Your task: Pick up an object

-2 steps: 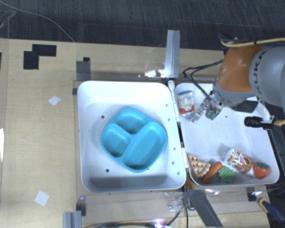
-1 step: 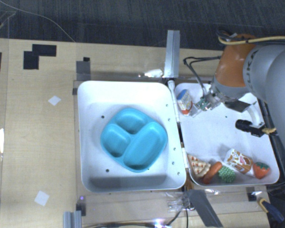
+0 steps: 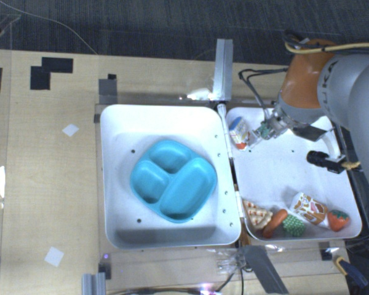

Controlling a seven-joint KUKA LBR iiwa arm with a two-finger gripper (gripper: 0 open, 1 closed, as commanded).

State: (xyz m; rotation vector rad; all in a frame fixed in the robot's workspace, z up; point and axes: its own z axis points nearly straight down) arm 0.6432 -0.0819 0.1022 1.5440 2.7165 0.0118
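The arm comes in from the right, its orange band (image 3: 302,82) above the wrist, and my gripper (image 3: 262,131) hangs low over the far left part of the right bin (image 3: 295,165). Just left of its tip a small white, blue and orange container (image 3: 238,131) lies against the bin's left wall. The two look very close, and I cannot tell whether they touch. Along the bin's near edge lie a pizza slice toy (image 3: 254,212), a brown sausage (image 3: 275,222), a green broccoli piece (image 3: 293,225), a small printed carton (image 3: 310,209) and a red fruit (image 3: 338,220).
The left bin (image 3: 120,134) holds a blue divided plate (image 3: 173,180). A metal post (image 3: 223,69) stands behind the ridge between the bins. A black fitting (image 3: 323,159) on the arm sticks out over the right bin. Cables run behind the arm.
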